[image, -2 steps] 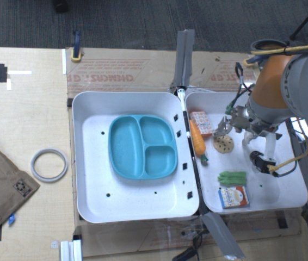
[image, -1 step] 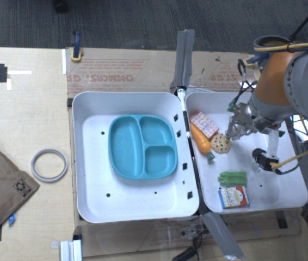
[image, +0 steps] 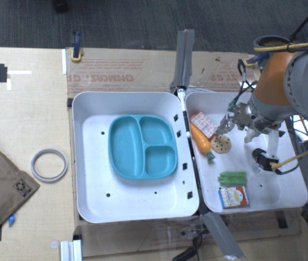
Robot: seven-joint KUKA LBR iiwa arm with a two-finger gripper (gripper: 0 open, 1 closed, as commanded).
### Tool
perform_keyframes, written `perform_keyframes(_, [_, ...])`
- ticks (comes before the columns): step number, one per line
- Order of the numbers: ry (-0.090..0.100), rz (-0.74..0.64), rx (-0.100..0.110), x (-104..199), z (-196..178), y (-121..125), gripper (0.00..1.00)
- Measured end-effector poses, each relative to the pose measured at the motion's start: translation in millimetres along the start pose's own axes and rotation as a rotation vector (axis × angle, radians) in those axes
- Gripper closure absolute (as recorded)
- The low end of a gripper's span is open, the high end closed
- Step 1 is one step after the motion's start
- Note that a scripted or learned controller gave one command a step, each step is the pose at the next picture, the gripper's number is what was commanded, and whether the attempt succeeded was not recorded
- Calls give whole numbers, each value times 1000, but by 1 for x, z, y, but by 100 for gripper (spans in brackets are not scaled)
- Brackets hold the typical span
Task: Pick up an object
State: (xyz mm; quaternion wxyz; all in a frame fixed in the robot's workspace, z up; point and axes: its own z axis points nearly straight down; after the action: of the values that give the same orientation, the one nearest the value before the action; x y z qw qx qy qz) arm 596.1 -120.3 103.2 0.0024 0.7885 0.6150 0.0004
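Overhead, we cannot tell the two-finger gripper's (image: 250, 125) state; orange plastic carrot (image: 201, 138) lies unpicked in right white bin (image: 290, 194).

One fixed camera above the bench (image: 29, 91), slanted downward, both bins (image: 80, 162) fully in frame

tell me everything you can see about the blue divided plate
The blue divided plate lies flat, right way up, near the middle of the left white bin. It is a rounded rectangle in light turquoise, with the look of smooth plastic, and raised ridges split it into three wells: one long well along its left side and two smaller ones stacked on its right. It rests on the bin floor, turned slightly off square to the walls and apart from them. Nothing else touches it.
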Motion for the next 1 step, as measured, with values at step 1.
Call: perform_keyframes(1, [2, 61, 9, -8, 13, -104, 0])
